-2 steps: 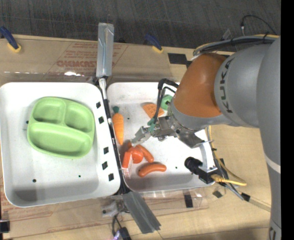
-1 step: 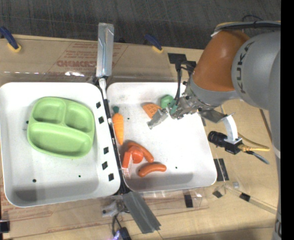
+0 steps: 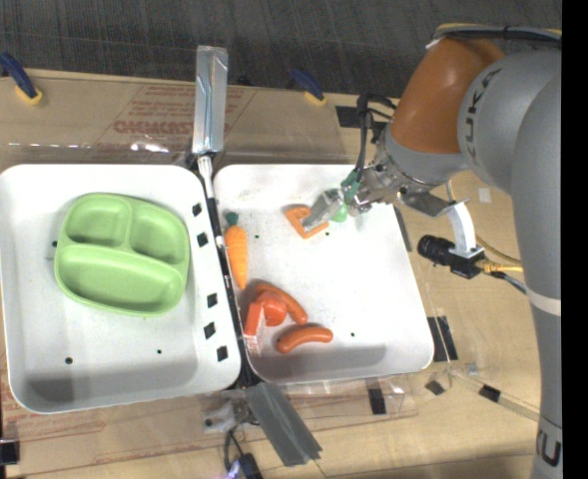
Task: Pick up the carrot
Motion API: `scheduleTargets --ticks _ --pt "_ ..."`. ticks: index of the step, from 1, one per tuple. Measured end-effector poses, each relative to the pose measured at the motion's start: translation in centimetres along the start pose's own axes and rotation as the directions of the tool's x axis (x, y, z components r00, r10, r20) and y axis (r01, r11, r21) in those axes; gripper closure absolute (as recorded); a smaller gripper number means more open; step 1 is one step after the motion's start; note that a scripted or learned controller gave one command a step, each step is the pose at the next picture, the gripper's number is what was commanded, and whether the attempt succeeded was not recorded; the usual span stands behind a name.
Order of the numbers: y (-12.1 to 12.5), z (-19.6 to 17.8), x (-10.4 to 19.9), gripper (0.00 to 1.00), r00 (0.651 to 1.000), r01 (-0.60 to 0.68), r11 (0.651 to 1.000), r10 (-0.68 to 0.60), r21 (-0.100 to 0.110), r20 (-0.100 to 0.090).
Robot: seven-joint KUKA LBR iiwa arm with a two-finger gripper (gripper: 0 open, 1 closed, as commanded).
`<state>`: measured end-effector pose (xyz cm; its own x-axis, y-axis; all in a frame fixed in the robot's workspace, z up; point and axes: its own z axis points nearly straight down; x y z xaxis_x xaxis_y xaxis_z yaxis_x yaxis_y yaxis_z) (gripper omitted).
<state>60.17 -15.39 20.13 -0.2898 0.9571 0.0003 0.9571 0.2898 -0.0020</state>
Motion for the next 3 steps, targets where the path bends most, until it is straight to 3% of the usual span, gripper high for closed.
scheduleTargets --ticks 1,2,3 --pt "1.9 7.6 -3.0 0.00 0.963 0.268 0.963 -0.268 0.001 -0.002" --pt "4.9 10.9 -3.3 0.00 0.872 0.490 0.872 -0.490 -0.002 0.003" --pt "5.1 9.7 -3.3 1.00 0.869 0.495 0.869 -0.495 -0.003 0.007"
